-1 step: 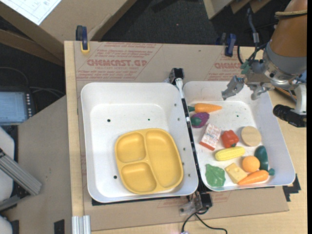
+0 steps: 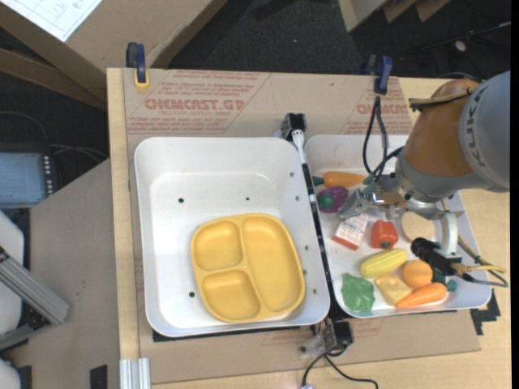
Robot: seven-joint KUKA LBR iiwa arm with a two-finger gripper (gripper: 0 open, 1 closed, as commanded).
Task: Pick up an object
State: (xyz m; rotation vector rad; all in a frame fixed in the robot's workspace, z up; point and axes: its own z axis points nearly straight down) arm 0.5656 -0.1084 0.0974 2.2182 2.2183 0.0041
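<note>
The grey arm with its orange band point(image 2: 442, 140) is reaching over the right white bin point(image 2: 478, 302), its gripper point(image 2: 369, 197) sitting low among the toy food, near a small red-and-white carton point(image 2: 350, 232) and a purple plastic piece point(image 2: 328, 198). Whether the jaws are parted or gripping anything cannot be told, so the pick is looking unfinished. A yellow plastic divided tray point(image 2: 246, 266) is lying in the left white bin point(image 2: 154, 217). The brown board on the bench point(image 2: 195, 104) is showing "CHEMCAST GP" in red.
</note>
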